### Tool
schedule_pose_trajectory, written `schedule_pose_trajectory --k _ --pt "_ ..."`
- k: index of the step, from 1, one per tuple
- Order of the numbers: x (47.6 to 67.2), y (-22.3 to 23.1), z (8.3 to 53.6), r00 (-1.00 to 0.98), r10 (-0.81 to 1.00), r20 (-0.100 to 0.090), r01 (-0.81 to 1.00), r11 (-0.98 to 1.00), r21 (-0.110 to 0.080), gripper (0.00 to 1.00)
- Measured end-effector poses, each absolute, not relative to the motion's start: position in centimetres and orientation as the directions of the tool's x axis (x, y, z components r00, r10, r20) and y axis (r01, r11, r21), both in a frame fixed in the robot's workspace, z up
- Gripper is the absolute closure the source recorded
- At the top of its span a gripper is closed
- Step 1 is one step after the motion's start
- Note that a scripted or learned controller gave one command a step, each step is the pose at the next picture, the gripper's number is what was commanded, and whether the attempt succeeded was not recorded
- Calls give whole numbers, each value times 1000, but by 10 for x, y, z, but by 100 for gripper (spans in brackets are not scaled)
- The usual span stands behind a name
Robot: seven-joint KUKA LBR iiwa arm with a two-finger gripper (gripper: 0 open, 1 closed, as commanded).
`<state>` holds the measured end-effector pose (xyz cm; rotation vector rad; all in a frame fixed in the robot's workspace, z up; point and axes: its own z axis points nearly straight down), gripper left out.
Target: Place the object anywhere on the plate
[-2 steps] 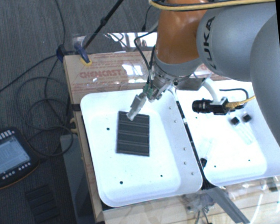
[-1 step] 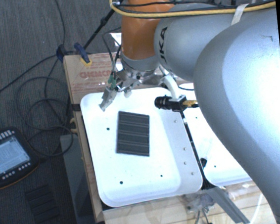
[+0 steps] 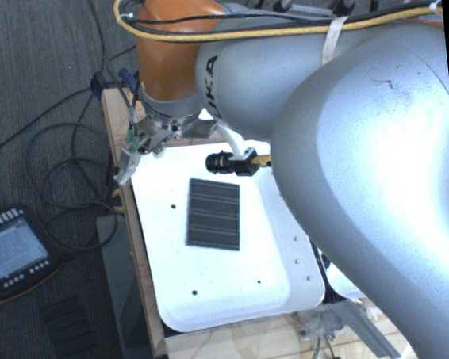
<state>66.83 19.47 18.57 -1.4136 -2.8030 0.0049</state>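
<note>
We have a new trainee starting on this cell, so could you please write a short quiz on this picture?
1. True or false: the ribbed slab lies flat in the bin.
2. Where is the gripper? A. directly over the slab. B. by the bin's top-left corner in view. C. by its bottom-right corner.
3. Fill in: the number of loose things lying in that bin is ____.
Key: 1 true; 2 B; 3 one.

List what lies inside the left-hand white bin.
A dark ribbed slab lies flat on the bin floor. The arm covers the bin's far right corner, so that part is hidden.
</note>
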Motion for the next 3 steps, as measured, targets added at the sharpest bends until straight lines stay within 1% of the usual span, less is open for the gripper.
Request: schedule_pose_trajectory --k 1,2,3 --pt "601 223 274 -192 981 -4 981 192 -5 0" --pt "574 208 352 423 906 -8 906 -423 -1 0" --pt "504 137 404 704 710 -9 710 -704 1 0"
